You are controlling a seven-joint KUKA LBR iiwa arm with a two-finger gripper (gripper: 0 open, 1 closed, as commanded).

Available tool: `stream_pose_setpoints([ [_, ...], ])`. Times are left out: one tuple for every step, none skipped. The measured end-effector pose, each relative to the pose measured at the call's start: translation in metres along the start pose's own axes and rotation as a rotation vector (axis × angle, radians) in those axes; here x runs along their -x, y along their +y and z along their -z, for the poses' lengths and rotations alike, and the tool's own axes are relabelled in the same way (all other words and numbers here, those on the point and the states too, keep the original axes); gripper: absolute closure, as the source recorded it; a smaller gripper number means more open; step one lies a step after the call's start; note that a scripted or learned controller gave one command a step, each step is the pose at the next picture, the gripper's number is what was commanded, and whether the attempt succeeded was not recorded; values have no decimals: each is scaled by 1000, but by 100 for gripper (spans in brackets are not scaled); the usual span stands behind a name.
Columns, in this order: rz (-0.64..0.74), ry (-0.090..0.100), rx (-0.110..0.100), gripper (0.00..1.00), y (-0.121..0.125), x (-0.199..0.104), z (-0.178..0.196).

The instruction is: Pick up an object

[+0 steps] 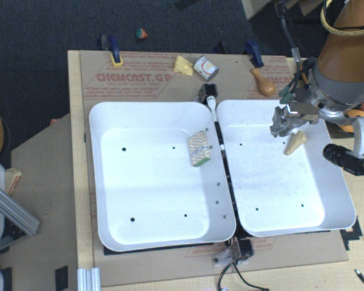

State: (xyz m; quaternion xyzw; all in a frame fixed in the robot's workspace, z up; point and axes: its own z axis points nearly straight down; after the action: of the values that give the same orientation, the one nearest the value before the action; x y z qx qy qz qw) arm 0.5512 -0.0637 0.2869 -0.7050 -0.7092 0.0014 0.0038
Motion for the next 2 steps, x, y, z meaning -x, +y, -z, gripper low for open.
stream_pose_setpoints([
  [-3,-4,23,100,-13,-8,123],
  [-14,-2,0,100,-71,51,66],
])
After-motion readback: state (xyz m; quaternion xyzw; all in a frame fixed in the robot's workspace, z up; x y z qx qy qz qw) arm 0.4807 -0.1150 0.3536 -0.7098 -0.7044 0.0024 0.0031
